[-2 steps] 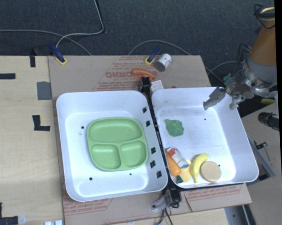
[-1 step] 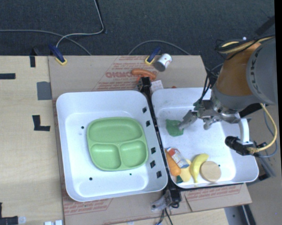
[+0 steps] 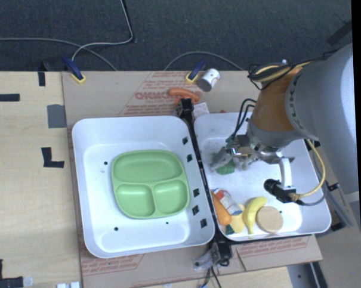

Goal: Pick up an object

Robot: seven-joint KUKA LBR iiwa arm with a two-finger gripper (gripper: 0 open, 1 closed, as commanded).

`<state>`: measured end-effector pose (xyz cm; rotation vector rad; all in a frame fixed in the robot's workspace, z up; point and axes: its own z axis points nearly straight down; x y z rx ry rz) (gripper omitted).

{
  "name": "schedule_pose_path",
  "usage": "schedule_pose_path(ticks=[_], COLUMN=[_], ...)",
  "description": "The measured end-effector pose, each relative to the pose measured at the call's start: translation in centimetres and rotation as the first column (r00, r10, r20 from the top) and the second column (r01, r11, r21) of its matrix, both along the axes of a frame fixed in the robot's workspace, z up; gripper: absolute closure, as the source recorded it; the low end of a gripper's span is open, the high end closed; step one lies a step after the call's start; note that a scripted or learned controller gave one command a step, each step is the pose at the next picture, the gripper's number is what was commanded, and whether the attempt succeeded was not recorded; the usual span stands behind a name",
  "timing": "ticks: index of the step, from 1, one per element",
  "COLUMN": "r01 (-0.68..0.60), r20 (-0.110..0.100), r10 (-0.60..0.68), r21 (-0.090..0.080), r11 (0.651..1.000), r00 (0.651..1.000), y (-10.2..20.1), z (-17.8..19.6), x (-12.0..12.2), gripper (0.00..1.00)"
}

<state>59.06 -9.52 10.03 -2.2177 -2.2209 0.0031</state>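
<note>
right now i see the gripper (image 3: 229, 158) down inside the right bin (image 3: 309, 224), just over a small green object (image 3: 225, 166) near the bin's left wall; i cannot tell its state. a banana (image 3: 253, 212), carrot (image 3: 221, 211) and round cookie (image 3: 270, 219) lie at the near edge. the left bin (image 3: 90, 138) holds a green divided plate (image 3: 150, 183).

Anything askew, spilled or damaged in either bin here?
Nothing stands out. The green divided plate lies flat in the left bin; the banana and other toy food sit bunched in the right bin's near corner.
</note>
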Motion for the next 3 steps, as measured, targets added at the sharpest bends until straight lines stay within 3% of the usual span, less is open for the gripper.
schedule_pose_path(ticks=[1,2,3], r01=[0.000,-0.001,-0.001], r20=[0.004,0.006,0.005], r10=[0.000,0.001,0.001], r21=[0.000,-0.002,-0.002], r11=[1.000,1.000,1.000], r00=[1.000,1.000,1.000], y=[-0.2,-0.2,4.0], z=[-1.4,-0.4,8.5], x=[1.2,1.3,7.0], gripper=[0.00,1.00,1.00])
